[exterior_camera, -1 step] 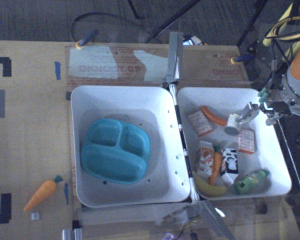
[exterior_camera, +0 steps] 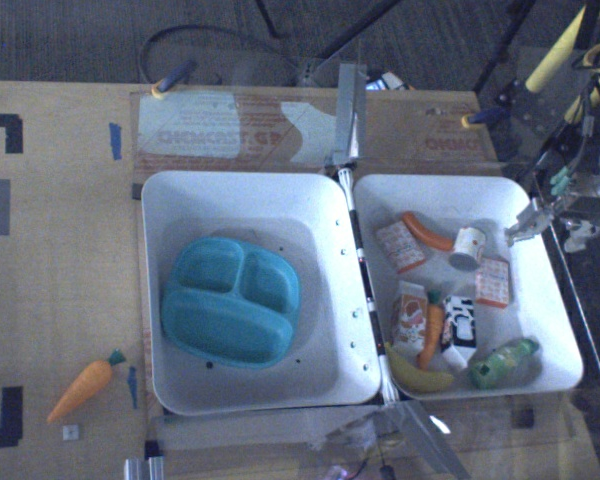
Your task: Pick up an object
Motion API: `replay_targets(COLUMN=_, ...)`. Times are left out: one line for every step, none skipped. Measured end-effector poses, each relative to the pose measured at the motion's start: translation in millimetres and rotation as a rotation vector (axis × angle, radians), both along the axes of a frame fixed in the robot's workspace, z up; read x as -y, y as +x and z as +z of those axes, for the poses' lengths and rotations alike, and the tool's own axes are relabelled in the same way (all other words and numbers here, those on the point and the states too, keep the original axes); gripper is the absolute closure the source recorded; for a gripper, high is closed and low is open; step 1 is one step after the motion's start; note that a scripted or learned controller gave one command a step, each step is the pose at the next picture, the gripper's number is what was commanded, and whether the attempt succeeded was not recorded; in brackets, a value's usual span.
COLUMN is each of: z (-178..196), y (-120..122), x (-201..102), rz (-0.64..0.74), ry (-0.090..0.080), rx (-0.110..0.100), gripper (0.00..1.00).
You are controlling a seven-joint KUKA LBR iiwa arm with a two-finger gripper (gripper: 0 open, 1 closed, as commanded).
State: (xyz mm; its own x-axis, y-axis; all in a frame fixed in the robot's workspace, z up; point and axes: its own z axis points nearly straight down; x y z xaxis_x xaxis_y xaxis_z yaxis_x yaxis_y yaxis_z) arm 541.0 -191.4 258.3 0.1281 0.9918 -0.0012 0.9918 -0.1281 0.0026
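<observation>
Your gripper (exterior_camera: 528, 226) over the right bin's (exterior_camera: 570, 353) far edge, finger state impossible to tell, nearest it a small can (exterior_camera: 468, 247), printed cartons (exterior_camera: 401, 247) unreadable, reversed lettering on the cardboard (exterior_camera: 205, 139).

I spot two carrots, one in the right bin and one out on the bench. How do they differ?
The bin carrot lies among other toys, crowded between small cartons; the bench carrot lies alone outside the bins. The bin carrot points nearly straight up the view; the bench carrot lies diagonally and looks plumper. Both are orange with green tops.
</observation>
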Motion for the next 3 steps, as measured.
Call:
replay_targets(z=-155.1, y=48.3, x=-17.2, rz=-0.01, ry=0.001, rx=0.0, gripper=0.0)
replay_targets(z=-144.0, y=49.1, x=-15.5, rz=-0.014, ry=-0.001, rx=0.004, gripper=1.0)
replay_targets(z=-0.2, y=65.5, x=-171.6, rz=-0.109, ry=0.002, rx=-0.003, gripper=1.0)
